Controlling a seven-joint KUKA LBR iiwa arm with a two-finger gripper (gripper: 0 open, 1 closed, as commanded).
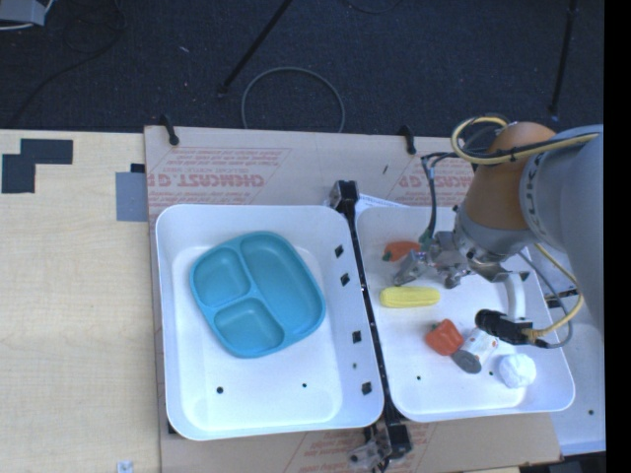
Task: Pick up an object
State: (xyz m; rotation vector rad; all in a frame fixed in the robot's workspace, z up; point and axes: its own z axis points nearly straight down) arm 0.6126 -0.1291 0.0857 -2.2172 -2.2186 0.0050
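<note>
In the right bin (552,397), my gripper (437,267) hangs low, just above a yellow banana-shaped piece (409,297) and right of a small orange piece (399,250). Further front lie an orange-red piece (444,337), a small grey piece (466,362) and a crumpled white object (515,371). The grey arm with its orange band (503,190) covers the bin's back right part.
A blue three-compartment plate (256,292) lies in the left bin (197,402). A black divider (360,304) runs between the bins. A black part with cables (503,325) sticks out by the arm, above the white object.
</note>
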